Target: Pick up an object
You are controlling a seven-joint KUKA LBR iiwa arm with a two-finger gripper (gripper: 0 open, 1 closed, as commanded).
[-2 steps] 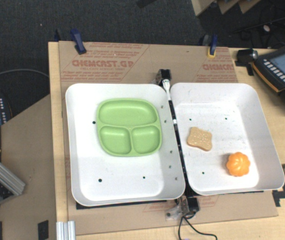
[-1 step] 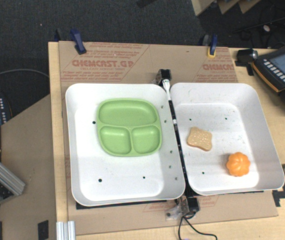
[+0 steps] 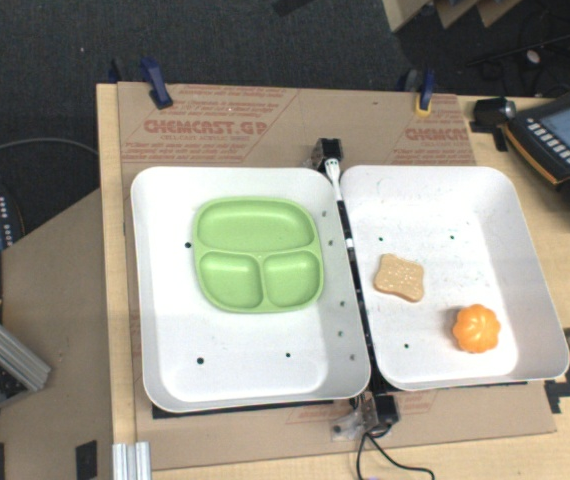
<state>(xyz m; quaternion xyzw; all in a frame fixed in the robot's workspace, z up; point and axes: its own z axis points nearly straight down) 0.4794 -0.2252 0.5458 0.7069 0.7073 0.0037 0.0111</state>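
Note:
A tan slice of toy bread [image 3: 399, 277] lies flat in the right bin [image 3: 485, 198], toward its left side. An orange pumpkin-shaped toy [image 3: 476, 328] sits in the same bin near the front right corner. The two lie apart with bare white floor between them.
A green three-compartment plate [image 3: 258, 254] rests in the left bin [image 3: 165, 338]. Both bins sit on a cardboard sheet [image 3: 265, 118] held by clamps at the back. A black tablet [image 3: 565, 138] lies at the far right edge of the bench.

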